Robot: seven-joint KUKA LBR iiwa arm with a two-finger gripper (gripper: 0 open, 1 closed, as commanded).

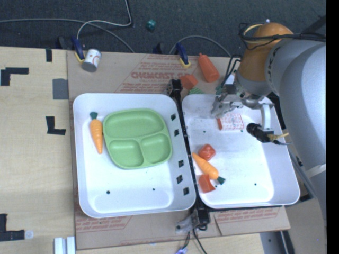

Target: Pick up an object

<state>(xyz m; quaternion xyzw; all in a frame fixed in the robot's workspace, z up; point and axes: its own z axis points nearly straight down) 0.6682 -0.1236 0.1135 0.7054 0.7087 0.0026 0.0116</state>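
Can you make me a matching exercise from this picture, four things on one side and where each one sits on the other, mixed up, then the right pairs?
Things:
1. green tray
2. carrot with the dark top
3. gripper
4. can

Places:
A. on the bench beyond the left bin, outside both bins
B. over the far end of the right bin
C. middle of the left bin
D. left bin, along the tray's left side

Pairs: 1-C, 2-D, 3-B, 4-A
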